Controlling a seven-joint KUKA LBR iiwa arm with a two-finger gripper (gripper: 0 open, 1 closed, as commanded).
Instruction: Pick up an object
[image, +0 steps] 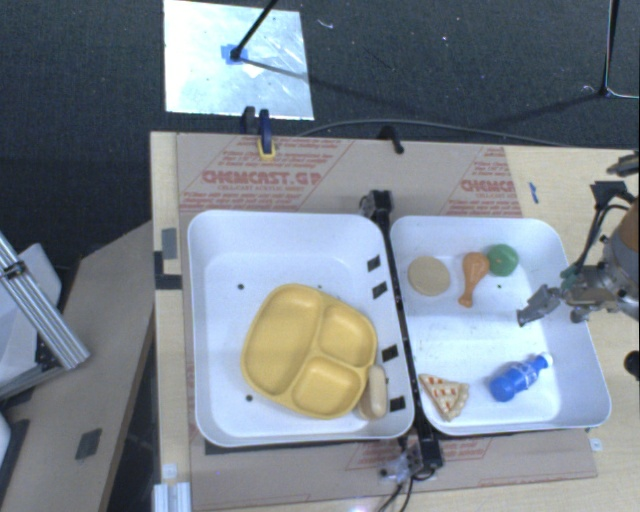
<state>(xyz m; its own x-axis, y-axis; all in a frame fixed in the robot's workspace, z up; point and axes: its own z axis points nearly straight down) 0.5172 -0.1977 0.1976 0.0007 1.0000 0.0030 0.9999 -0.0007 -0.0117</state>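
Seemingly at the approach step, the gripper (532, 310) hangs over the right-hand part of the right bin (590, 395), reaching in from the right edge of the view. Whether it is open or closed cannot be told from this angle, and nothing can be seen held in it. No object has been lifted yet, so the whole pick remains to be done.

For the next move, the arm would need to settle on one target, line up above it and come down. The blue bottle (519, 378) lies on its side just below the gripper and looks the nearest candidate.

That right bin holds five small things, all lying flat and apart from the gripper: a round tan cookie (430, 275) at upper left, an orange drumstick (472, 277) just beside it, a green ball (502, 259) touching or nearly touching the drumstick, a pizza slice (444, 395) at lower left, and the blue bottle at lower right.

Beside it, the left bin (215, 300) holds a yellow divided tray (310, 348), with a pale bread roll (375, 391) resting against the tray's lower right edge. Both bins sit side by side on the worktop (250, 175).
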